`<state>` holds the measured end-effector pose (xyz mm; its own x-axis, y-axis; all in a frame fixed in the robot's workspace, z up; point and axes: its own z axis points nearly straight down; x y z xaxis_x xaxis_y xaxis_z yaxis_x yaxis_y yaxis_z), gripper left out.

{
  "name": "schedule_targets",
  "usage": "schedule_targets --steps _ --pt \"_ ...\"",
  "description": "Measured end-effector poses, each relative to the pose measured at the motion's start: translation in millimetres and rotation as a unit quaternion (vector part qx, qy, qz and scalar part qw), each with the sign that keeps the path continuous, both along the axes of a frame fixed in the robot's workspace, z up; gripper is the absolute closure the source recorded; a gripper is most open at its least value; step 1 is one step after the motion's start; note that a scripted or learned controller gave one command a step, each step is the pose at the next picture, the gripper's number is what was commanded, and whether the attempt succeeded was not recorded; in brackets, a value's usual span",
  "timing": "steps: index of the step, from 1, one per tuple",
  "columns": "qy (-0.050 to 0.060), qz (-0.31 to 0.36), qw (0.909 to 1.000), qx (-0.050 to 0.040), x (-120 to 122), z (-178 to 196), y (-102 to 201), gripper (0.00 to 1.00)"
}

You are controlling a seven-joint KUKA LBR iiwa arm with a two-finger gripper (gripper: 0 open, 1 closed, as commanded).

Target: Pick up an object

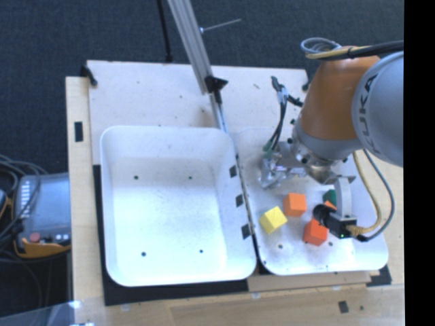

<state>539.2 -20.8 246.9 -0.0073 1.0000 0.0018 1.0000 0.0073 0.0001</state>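
The bench (136, 87) fills the middle of the view, pale and speckled, carrying two shallow white bins side by side. The left bin (170, 202) is the big open one, its floor lightly dusted with dark specks. The right bin (299, 257) sits tight against it, and that is where the action is.

The arm (353, 107) comes in from the right, grey with its broad orange band, hanging over the upper part of the right bin. Below the wrist, the pincer (272, 172) is down at the bin floor near the bin's left wall, a metallic cluster with cables looping above it. Whether it is spread or closed I cannot tell; nothing shows plainly between its tips.

Now the blocks. An orange cube (295, 204) lies just below and to the right of the pincer, near but apart from it. A yellow cube (273, 220) sits just beside the orange one, lower left, almost directly under the pincer. A red-orange block (315, 233) lies further right, close to a black fitting with a green light. A green piece (330, 197) peeks out at the arm's edge, mostly hidden.
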Motion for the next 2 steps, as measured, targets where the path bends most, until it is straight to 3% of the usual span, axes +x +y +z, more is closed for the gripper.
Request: schedule_targets --steps 1,2 --pt "0.001 0.0 1.0 -0.0004 -11.7 -13.7 47.5 1.0" --pt "-0.001 0.001 1.0 0.0001 -24.0 -1.2 97.6 1.0"
